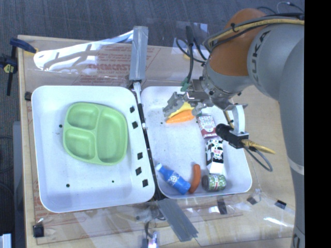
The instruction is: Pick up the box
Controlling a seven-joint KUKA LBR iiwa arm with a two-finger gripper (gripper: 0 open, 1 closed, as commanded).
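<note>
A small red and white box (206,125) lies flat in the right bin (155,138), near its middle. Just below it lies a white carton with black cow patches (214,155). My gripper (176,103) hangs low over the back of the right bin, left of the box. It is right above an orange carrot (181,117) and a yellow piece (184,107). The wrist hides part of the yellow piece. Nothing of the box is in the gripper.
At the right bin's front lie a blue bottle (172,179), a brown sausage (195,176) and a green can (214,181). The left bin (46,180) holds a green divided plate (96,133). The arm and its cables cover the right bin's far right corner.
</note>
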